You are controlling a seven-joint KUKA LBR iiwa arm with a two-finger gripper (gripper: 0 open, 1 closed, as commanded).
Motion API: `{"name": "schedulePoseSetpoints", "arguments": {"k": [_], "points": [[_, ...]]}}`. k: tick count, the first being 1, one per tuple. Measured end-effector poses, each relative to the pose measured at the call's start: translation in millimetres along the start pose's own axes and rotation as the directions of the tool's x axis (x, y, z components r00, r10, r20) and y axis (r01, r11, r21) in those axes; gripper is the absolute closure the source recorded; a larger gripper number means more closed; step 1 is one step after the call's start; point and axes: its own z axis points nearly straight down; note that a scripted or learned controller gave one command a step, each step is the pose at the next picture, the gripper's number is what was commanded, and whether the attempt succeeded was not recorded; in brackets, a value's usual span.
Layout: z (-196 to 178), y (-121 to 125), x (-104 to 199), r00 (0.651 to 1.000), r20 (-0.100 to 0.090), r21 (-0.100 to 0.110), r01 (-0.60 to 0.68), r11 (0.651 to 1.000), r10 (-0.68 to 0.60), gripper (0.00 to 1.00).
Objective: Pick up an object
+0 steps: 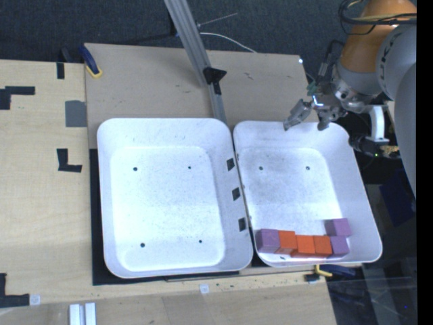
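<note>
Blocks, purple and orange, bunched along the bottom edge of the right bin, lower right of frame, none lifted. Gripper up at that bin's top rim, well apart from them, jaws spread, nothing between. Pick basically not started: looks like reach down, close, lift all left.
</note>
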Motion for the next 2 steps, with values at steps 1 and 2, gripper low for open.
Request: {"name": "schedulePoseSetpoints", "arguments": {"k": [1,2], "points": [[4,2,114,1.0,-0.004,0.0,0.006,1.0,-0.006,0.0],[3,-62,207,1.0,-0.004,0.003,0.006,1.0,-0.006,0.0]]}}
